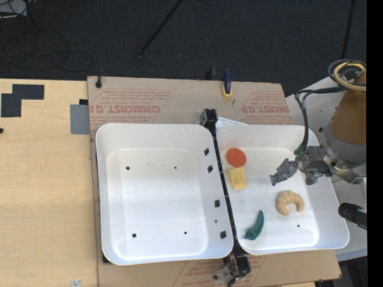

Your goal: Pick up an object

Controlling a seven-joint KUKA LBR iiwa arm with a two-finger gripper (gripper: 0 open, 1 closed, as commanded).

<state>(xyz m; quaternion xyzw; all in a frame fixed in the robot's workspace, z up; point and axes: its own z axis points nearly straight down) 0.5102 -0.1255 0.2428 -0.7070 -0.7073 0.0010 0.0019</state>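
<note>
a: what lies nearest the front edge of the right bin (335, 244)?
b: a green pepper (255, 226), tilted, near the front left corner, close to the divider where the two bins meet.
a: and behind it?
b: a croissant (289, 202), toward the right side of the bin floor, well apart from the pepper. there is bare white floor between them.
a: where is the gripper (288, 171)?
b: just behind the croissant, above the bin's right half. the arm (350, 121) comes over the right rim. i cannot tell how far the fingers are apart; they are a dark blur. nothing shows between them, and whether they touch the croissant i cannot tell.
a: further back?
b: a yellow block (237, 178) by the divider, and a red ball (236, 157) just behind it, touching or nearly so. both sit well to the left of the gripper.
a: open room?
b: the back right part of the bin floor is bare, as is the strip along the front edge. the left bin (114, 160) shows only white floor.
</note>
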